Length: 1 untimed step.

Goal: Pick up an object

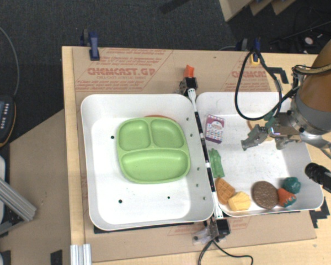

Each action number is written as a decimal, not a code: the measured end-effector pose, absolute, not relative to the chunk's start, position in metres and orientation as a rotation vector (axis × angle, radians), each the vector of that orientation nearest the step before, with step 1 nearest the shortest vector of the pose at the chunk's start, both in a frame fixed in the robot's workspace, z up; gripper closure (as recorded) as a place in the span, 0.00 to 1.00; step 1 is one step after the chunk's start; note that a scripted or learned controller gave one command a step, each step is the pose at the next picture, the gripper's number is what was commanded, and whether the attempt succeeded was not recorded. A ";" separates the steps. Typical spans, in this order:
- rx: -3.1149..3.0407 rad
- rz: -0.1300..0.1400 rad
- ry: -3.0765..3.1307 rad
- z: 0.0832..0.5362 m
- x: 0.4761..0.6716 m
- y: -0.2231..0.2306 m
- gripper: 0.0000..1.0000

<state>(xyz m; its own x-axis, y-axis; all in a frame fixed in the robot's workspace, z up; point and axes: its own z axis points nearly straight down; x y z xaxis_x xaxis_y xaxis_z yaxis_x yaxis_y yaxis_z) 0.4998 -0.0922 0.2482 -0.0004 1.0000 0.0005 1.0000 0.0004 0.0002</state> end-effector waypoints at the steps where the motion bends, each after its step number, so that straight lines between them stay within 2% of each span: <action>1: -2.228 0.005 -2.212 0.079 0.477 -0.149 0.00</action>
